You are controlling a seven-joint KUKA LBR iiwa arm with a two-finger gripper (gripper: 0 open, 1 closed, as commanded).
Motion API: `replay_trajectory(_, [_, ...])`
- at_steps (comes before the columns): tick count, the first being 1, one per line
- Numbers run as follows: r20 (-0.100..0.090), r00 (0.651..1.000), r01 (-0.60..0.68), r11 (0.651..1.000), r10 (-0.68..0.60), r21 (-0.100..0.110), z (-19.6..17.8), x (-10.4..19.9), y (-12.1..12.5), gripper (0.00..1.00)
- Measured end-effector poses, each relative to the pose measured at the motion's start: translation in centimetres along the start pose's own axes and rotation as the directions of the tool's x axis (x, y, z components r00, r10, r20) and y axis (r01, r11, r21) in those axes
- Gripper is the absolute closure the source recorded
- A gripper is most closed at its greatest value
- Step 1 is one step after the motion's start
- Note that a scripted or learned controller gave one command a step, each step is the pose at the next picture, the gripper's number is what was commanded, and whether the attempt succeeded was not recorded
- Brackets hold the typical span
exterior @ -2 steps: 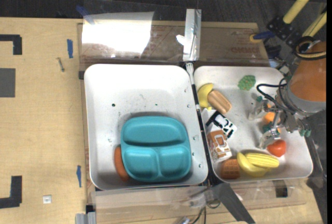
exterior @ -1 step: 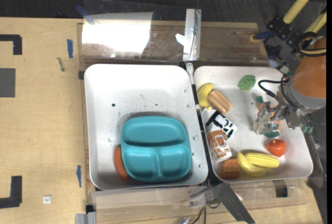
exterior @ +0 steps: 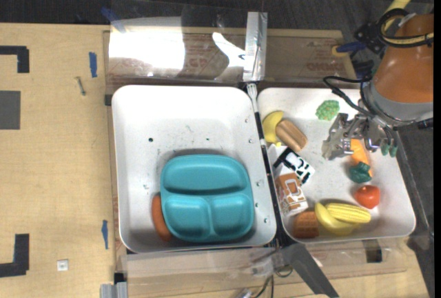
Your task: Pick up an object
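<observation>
- Bench (exterior: 48, 152): tan board surface, black angle marks along left edge, bits of blue tape.
- Left bin (exterior: 138, 117): white, shallow, just beside right bin, rims touching at centre line.
- Right bin (exterior: 403, 210): white, crowded with small toy foods.
- Clear plastic sheet (exterior: 179, 48) behind left bin, glare across it; silver tape strip (exterior: 255, 45) upright at its right end.
- Arm (exterior: 406, 76): orange band bulking in from upper right, grey collar below it, black cables looped above.
- Teal divided tray (exterior: 207, 196): three compartments, lying in near half of left bin; orange object (exterior: 158, 217) tucked under its left edge, mostly hidden.
- Gripper (exterior: 348, 141): metallic, low over right half of right bin, directly above an orange carrot-like piece (exterior: 360, 150); whether clenched, released or grasping not discernible from this angle.
- Yellow corn cob (exterior: 342, 214) near front wall of right bin, brown piece (exterior: 305, 223) touching its left end.
- Hot dog bun (exterior: 291, 134) beside yellow lemon-like piece (exterior: 273, 124) at bin's left wall.
- Small printed carton (exterior: 291, 194), black-and-white card (exterior: 298, 165) just above it.
- Green broccoli (exterior: 328, 110) near back wall.
- Red tomato (exterior: 367, 195), green-and-orange piece (exterior: 360, 171) between it and gripper.
</observation>
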State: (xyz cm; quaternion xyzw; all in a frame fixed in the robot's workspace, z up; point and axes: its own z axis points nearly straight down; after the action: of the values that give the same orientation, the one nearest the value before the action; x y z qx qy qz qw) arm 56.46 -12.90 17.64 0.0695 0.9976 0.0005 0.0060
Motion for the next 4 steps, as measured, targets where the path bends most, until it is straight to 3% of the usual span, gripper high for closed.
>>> replay_trajectory(2, [-0.001,0.998,0.060,0.998,-0.060,0.000,-9.6,-9.3,6.1,1.00])
replay_trajectory(4, [-0.001,0.949,0.316,0.949,-0.316,-0.001,-9.9,-9.5,8.1,1.00])
